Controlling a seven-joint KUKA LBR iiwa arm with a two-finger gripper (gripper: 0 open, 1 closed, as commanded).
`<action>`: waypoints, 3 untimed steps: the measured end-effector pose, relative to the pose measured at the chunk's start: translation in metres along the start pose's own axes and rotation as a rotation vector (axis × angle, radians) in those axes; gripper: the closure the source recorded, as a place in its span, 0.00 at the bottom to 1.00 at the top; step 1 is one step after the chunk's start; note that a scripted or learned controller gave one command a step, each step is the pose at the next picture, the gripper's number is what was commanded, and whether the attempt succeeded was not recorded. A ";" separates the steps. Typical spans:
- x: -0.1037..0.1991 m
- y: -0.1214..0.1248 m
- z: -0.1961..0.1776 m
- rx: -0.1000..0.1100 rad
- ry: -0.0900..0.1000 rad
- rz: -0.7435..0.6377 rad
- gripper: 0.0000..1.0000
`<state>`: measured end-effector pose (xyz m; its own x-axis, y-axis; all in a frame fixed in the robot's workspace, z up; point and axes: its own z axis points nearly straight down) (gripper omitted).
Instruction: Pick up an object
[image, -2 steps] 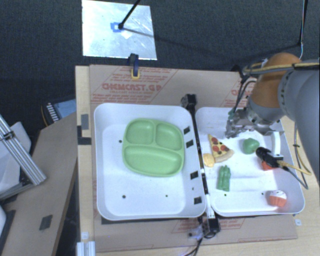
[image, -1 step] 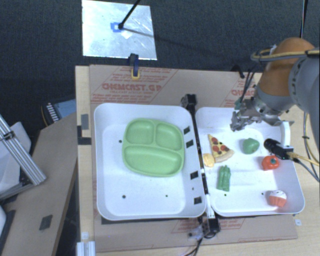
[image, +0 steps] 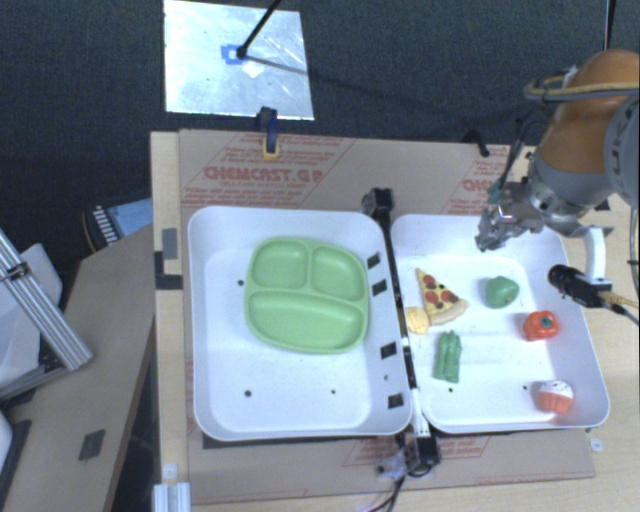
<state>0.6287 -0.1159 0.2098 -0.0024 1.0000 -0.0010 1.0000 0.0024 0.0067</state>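
My gripper (image: 493, 235) hangs over the far edge of the right bin (image: 500, 400), with nothing seen in it. Below it in that bin lie a pizza slice (image: 439, 297) near the left wall, a round green piece (image: 501, 291), and a red tomato (image: 541, 325) to the right. A green vegetable (image: 447, 356) lies near the middle front. A red and white piece (image: 553, 396) sits in the front right corner. The green piece is the nearest thing to the gripper, a short way in front of it.
The left bin (image: 220, 400) holds a green divided plate (image: 305, 295). A black-clipped divider (image: 392, 300) runs between the bins. A small yellow bit (image: 417, 320) lies beside the pizza slice. Cardboard (image: 270, 165) lies under both bins.
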 end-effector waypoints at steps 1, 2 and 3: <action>0.000 0.001 -0.022 0.003 0.001 -0.002 1.00; 0.055 -0.002 -0.016 0.005 0.002 -0.007 1.00; 0.117 -0.013 -0.018 0.006 0.003 -0.008 1.00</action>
<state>0.6153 0.0013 0.2274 -0.0104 0.9999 0.0023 0.9999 0.0104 0.0006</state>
